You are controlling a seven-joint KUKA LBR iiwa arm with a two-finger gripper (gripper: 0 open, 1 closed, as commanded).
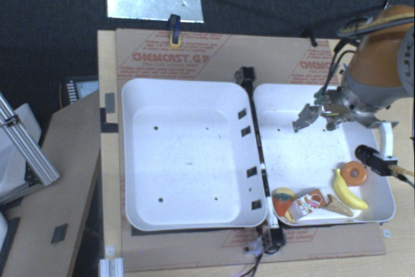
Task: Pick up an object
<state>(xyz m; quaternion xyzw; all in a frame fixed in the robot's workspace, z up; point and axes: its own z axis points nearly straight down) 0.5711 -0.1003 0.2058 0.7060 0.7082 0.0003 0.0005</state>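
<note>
Several small objects lie along the front of the right bin (pixel 285 152): a yellow banana (pixel 347 192), an orange round piece (pixel 354 172) just behind it, a red-and-white packet (pixel 307 203), an orange-red fruit (pixel 283 200) in the front left corner, and a tan wedge (pixel 339 207). My gripper (pixel 317 120) hangs over the back of this bin, well behind the objects and apart from them. It is open, with nothing between its fingers.
The left bin (pixel 133 159) sits beside the right one, with a black divider strip (pixel 254 139) between them. A black fixture (pixel 374 159) sticks in at the right bin's right rim near the orange piece. Cardboard (pixel 194 52) lies under both bins.
</note>
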